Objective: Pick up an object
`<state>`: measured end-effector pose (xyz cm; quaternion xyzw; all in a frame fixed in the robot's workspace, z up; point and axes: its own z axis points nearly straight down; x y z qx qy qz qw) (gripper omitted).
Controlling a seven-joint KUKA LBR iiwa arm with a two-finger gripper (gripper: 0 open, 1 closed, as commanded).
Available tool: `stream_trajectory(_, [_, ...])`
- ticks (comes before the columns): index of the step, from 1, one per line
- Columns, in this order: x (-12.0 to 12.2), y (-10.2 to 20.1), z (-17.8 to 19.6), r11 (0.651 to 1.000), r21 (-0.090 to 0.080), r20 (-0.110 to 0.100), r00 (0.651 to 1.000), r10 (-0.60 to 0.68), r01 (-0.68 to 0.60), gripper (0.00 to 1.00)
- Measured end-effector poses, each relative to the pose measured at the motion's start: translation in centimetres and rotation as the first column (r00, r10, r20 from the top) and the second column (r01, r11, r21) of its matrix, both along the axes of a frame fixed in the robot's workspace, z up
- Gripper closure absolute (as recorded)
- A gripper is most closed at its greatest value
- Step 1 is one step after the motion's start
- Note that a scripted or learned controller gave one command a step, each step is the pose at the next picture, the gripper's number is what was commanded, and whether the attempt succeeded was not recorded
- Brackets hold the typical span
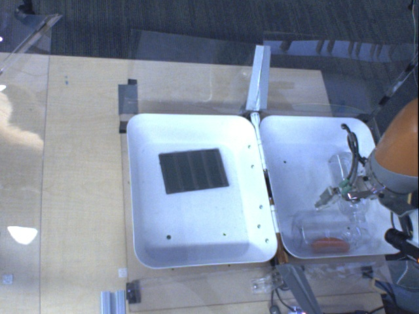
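Observation:
In the right bin [294, 142] a small orange-red oblong object [329, 244] lies near the front wall. Beside and over it lies a clear plastic cup [313, 229] on its side. Another clear, glass-like piece [340, 165] stands further back. My gripper [337, 193] hangs over the right half of this bin, between the two clear pieces and just above the oblong object. The grey arm with its orange band [399, 146] comes in from the right and hides the bin's right wall. A dark grey ridged rectangular pad [194, 170] lies flat in the left bin [196, 241].
A metal divider post [258, 77] rises behind the seam between the bins. Black brackets [129, 100] sit at the left bin's back corner, and cables and clamps [294, 286] run along the front of the bench.

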<state>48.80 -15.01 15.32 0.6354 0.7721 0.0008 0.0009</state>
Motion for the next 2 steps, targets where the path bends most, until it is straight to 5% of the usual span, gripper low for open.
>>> stream_trajectory(1, [5.1, -3.7, 2.4, 1.000, -0.002, 0.004, 1.000, -0.019, 0.019, 0.00])
stream_trajectory(2, [5.3, -3.6, 3.5, 1.000, -0.003, 0.010, 1.000, -0.015, 0.015, 1.00])
